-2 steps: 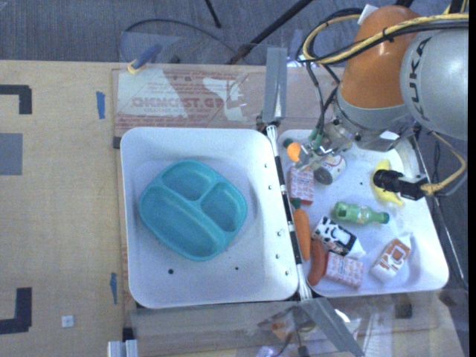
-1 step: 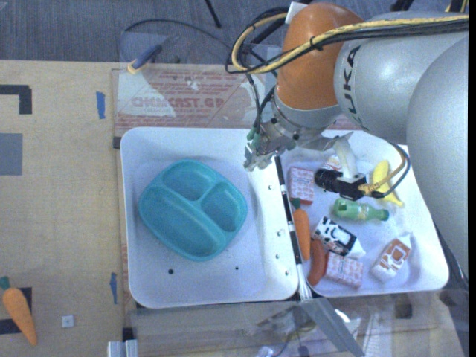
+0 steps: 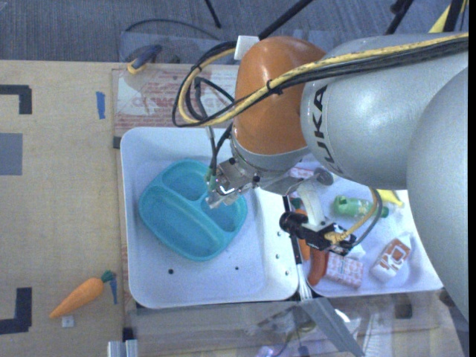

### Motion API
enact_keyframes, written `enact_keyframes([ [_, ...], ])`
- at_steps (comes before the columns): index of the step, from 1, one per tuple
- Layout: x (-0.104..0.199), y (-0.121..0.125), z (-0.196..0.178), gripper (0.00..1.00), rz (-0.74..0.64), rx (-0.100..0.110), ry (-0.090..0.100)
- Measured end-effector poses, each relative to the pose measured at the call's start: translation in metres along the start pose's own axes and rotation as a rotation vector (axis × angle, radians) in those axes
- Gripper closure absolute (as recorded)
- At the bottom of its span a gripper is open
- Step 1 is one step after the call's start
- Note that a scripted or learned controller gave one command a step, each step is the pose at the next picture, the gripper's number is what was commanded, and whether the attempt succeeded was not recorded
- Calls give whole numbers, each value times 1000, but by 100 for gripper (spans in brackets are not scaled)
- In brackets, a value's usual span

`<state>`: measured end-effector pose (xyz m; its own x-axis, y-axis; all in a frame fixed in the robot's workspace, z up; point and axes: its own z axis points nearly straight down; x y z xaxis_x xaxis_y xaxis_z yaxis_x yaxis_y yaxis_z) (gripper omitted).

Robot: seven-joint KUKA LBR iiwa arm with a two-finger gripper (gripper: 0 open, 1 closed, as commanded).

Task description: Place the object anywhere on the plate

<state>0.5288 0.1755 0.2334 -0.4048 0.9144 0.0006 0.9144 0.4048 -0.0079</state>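
tool over blue plate's right edge, left bin

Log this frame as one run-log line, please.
gripper over blue plate, left bin | nothing seen held | toy carrot on bench outside bins | packets in right bin

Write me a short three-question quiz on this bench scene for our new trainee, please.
1. True or false: the blue plate lies in the left bin.
2. Where does the toy carrot lie? A) on the plate B) on the bench outside the bins C) in the right bin
3. Over which item does the gripper hang?

Key: 1 true; 2 B; 3 the blue plate.
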Motion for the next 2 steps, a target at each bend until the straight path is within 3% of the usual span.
enact_keyframes([
  [1, 0, 0, 0, 0, 1, 0, 0],
  [2, 0, 0, -7, 100, 1, 4, 0],
])
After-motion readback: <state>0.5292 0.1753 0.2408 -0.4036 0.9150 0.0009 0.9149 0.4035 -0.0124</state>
